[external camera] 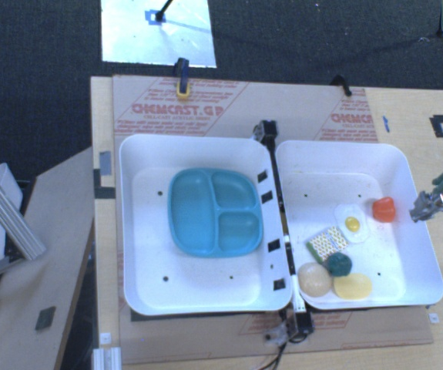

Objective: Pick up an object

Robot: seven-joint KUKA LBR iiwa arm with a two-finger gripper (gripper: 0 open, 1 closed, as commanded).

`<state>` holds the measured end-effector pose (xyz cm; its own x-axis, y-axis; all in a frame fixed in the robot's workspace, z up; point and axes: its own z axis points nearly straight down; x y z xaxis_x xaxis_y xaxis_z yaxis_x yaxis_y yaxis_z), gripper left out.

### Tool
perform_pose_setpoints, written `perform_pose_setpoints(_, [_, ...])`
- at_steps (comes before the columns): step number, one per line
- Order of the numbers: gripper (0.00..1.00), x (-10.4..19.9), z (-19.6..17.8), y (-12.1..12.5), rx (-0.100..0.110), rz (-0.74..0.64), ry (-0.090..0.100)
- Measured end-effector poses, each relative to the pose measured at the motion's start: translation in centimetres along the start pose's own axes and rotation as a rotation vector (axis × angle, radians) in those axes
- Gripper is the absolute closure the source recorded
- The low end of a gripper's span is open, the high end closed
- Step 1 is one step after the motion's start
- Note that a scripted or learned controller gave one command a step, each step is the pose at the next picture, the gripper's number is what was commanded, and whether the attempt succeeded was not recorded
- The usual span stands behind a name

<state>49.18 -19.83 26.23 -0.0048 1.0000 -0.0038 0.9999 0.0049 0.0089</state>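
Dark carpet lies behind the counter [105, 176], and a shiny square sheet [158, 21] sits on it near the top. Two white bins stand side by side on the counter, touching along the middle.

The left bin [140, 160] holds a blue plate [213, 211] with three parts. The plate lies flat near the middle of the bin.

The right bin [394, 168] holds the small toys. A toy fried egg [351, 223] lies near the middle. A little red thing [384, 209] sits just to its right, close to the bin's right wall. A yellow and white checked piece [328, 242] lies below and left of the egg. A dark green ball [338, 264] sits just under the checked piece. A pale round thing [314, 279] sits in the bottom left corner of this bin, and a yellow lemon shape [352, 286] lies right beside it, touching the green ball.

The gripper [427, 205] pokes in from the right edge, over the right wall of the right bin. It is near the red thing but apart from it. It looks small and blurry, so I cannot tell if the fingers are open or closed. No toy shows between them.
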Motion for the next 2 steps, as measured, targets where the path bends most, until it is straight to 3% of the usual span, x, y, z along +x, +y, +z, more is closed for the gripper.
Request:
perform_pose_setpoints(1, [1.00, 4.8, 0.4, 1.4, 0.005, -0.002, 0.003])
perform_pose_setpoints(2, [1.00, 10.5, 1.2, 0.7, 0.008, -0.004, 0.005])
